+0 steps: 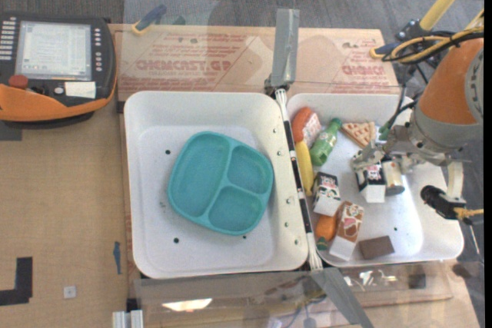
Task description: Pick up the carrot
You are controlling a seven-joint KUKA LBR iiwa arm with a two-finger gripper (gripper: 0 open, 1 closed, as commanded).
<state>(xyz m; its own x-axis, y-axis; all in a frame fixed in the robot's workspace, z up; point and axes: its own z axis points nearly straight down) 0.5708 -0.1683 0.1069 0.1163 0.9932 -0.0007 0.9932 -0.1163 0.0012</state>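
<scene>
Carrot (pixel 326 227) lies crowded against right bin's (pixel 442 242) left wall.

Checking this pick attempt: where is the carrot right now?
The carrot lies in the right bin, near its front-left corner by the divider, tucked against a small carton and left of the gripper.

Matt teal plastic tray (pixel 221 182); glossy white plastic bins (pixel 146 165).

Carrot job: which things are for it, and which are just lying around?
For the job:
carrot
gripper

Just lying about:
teal plate
green bottle
brown block
</scene>
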